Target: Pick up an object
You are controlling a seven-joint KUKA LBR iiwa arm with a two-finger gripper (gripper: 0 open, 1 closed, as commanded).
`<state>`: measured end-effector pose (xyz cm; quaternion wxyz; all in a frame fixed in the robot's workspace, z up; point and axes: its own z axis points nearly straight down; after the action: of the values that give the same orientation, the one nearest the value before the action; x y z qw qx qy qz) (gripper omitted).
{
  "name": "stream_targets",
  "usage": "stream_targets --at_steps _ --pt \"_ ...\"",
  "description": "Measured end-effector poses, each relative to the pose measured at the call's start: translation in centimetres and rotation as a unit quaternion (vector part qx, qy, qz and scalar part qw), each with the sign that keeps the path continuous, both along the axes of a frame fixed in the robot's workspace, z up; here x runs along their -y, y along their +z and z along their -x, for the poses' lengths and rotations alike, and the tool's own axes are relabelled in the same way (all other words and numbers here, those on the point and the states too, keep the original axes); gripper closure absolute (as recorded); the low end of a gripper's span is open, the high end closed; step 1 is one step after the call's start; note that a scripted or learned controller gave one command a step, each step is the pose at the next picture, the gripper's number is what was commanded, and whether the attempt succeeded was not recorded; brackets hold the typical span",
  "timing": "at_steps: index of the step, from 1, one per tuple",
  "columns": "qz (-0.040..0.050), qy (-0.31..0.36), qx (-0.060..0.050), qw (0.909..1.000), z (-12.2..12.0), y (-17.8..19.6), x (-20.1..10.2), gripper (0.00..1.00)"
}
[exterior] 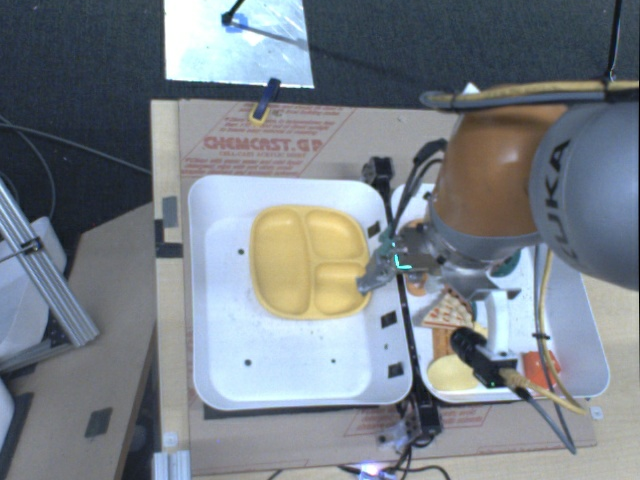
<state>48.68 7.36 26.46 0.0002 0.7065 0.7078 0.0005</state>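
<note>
A yellow divided plate [303, 260] lies in the left white bin [290, 378], toward its upper right. My gripper [375, 271] hangs at the plate's right rim, close to the wall between the two bins. The large grey and orange arm covers much of the right bin [590, 353]. Small objects show in that bin below the arm: a tan waffle-like piece [447, 313], a pale yellow round piece [450, 373] and an orange-red piece [535, 366].
A cardboard sheet [270, 138] lies under the bins. A shiny metal plate [238, 26] lies on the dark floor beyond the bench. Cables [545, 393] run along the arm over the right bin. An aluminium frame [40, 278] stands at the left.
</note>
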Motion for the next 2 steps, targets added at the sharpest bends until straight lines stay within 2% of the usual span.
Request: stream_targets --at_steps 1,2 --pt "-0.0004 0.002 0.001 1.0000 -0.1 1.1 0.0 1.00" --pt "-0.0019 0.003 0.007 1.0000 -0.1 13.0 -1.6 1.00"
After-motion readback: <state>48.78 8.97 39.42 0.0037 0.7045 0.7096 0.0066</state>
